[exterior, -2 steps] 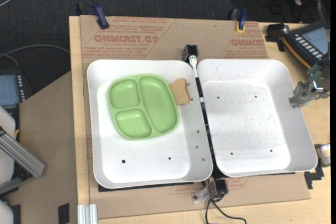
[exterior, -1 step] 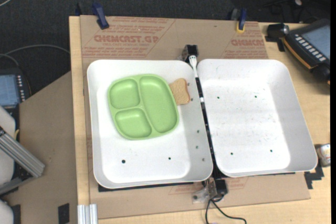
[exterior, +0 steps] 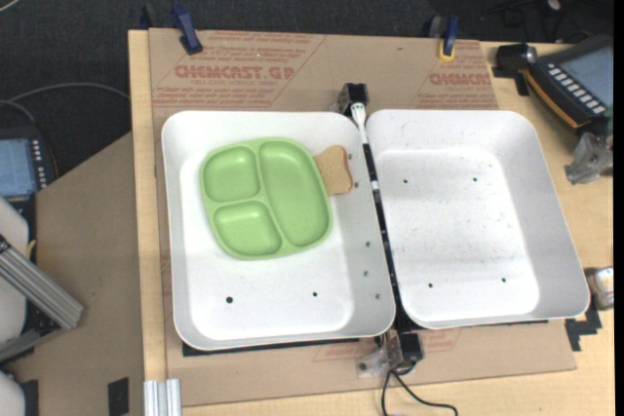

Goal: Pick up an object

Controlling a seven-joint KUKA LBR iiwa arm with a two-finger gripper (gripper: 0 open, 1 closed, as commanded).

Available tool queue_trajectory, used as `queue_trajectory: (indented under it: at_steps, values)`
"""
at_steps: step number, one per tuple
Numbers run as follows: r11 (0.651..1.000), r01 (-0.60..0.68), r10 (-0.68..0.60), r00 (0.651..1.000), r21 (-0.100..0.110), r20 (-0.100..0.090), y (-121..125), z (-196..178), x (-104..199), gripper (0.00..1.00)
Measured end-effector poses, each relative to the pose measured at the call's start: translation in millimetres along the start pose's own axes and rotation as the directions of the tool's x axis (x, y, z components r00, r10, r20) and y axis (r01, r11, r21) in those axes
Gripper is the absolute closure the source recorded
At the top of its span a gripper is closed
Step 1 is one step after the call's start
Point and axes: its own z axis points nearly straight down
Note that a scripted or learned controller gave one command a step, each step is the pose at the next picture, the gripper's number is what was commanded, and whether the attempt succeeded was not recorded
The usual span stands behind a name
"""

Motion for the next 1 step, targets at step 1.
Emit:
queue_trajectory:
  at_steps: [1]
  values:
    - [1.000, -0.002, 0.002, 1.000, -0.014, 0.008, 22.9, -21.1, -39.2, 1.00]
